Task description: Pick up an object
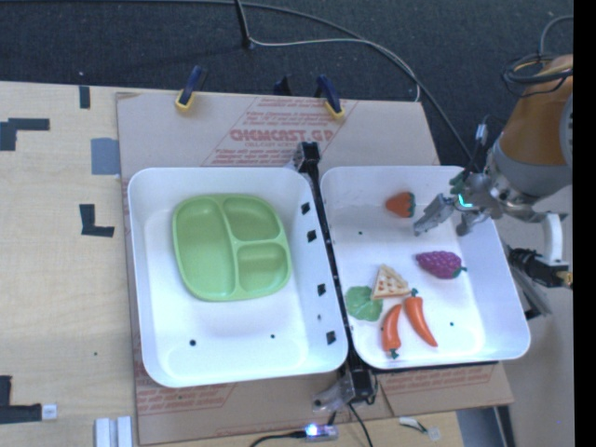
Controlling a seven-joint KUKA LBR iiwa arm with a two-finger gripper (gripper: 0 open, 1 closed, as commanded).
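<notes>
The arm reaches in low over the right bin (pixel 484 250), wrist angled down-left. The gripper (pixel 449 216) hangs spread wide with nothing between its fingers, just beside the strawberry (pixel 401 204) and above the grapes (pixel 440 264).

Arm (pixel 538 128) cut off at right edge; claw (pixel 451 214) blurred.

A pale wooden tabletop (pixel 56 277) fills the left and lower part of the scene, marked with short dark tape strips (pixel 91 222). On it lies a brown cardboard sheet (pixel 270 133) printed in red, pinned at its far edge by two blue-and-yellow clamps (pixel 189 88). Beyond lies a dark, perhaps carpeted, floor (pixel 121 26) crossed by thin black cables (pixel 307 21). Lighting is even.
</notes>
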